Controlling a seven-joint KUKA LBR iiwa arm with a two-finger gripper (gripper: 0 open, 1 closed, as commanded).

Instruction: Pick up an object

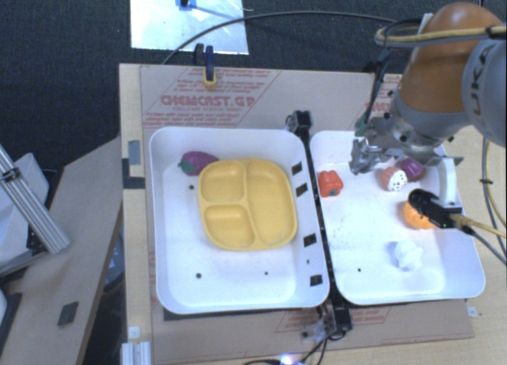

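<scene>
Left bin (170, 276): divided tray (245, 203) near centre; small toy (196, 163) touching tray's far-left corner. Right bin (451, 280): pepper-shaped toy (329, 183) by left wall; gripper (363, 155) over far edge; dice-like piece (393, 179) beside it; small lump (409, 256) toward near-right corner.

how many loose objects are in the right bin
5: an orange-red pepper by the divider, a white dotted piece and a purple one under the gripper, an orange one at the right, a white one near the front. The arm may hide more.
</scene>
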